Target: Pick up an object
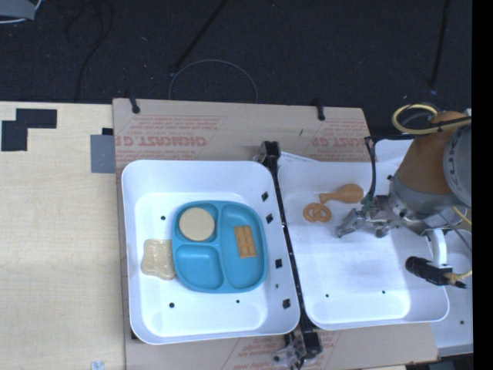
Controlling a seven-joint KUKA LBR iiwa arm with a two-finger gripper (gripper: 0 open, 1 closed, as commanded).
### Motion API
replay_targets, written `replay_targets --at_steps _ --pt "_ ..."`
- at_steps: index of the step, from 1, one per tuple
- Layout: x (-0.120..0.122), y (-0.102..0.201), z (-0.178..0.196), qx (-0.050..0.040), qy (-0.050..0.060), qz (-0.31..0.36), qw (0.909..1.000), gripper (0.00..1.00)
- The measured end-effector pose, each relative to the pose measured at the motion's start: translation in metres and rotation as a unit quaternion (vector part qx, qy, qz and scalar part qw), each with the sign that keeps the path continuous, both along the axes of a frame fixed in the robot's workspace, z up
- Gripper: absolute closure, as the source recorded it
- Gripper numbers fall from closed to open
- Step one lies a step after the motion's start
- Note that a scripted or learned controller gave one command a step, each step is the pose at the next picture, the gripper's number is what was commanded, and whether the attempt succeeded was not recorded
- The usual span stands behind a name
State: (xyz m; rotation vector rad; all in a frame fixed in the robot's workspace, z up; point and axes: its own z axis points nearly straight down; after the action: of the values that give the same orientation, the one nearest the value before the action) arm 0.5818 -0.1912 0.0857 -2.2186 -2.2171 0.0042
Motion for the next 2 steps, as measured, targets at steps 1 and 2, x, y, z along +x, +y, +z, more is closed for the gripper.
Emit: replay_targets --at_steps 1,2 --pt "0.001 -0.001 0.012 -0.0002 -0.001 -0.001 1.0 1.0" --pt "-0.006 0.003 0.057 -0.0007 -0.003 -0.001 1.0 1.0"
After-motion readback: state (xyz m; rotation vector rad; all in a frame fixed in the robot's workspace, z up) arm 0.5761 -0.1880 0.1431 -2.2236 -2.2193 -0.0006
